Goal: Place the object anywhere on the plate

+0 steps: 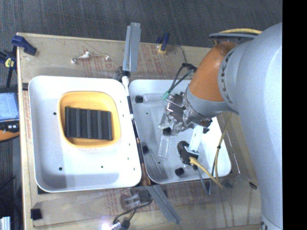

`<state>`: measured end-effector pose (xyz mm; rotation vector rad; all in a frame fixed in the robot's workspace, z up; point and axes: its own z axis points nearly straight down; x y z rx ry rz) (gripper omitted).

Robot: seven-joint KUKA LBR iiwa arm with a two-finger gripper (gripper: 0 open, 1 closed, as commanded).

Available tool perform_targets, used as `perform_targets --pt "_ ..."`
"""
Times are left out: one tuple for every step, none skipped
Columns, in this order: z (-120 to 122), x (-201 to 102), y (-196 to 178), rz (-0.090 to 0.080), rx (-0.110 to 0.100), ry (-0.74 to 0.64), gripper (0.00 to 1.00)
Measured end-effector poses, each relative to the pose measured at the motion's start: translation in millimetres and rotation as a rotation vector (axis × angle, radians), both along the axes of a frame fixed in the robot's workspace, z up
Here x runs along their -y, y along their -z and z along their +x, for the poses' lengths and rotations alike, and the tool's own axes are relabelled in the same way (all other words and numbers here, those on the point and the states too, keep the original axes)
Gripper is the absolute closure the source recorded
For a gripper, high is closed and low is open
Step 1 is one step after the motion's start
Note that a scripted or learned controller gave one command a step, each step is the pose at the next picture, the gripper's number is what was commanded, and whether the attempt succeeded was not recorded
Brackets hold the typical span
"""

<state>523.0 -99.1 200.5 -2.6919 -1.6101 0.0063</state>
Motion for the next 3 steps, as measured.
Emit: perform_targets --pt "53 -62 -92 -0.001 0.002 -0.025 1.00" --pt "97 -83 11 -0.001 -0.002 -0.080 1.00" --pt "97 -83 11 -0.001 -0.001 -0.080 0.00"
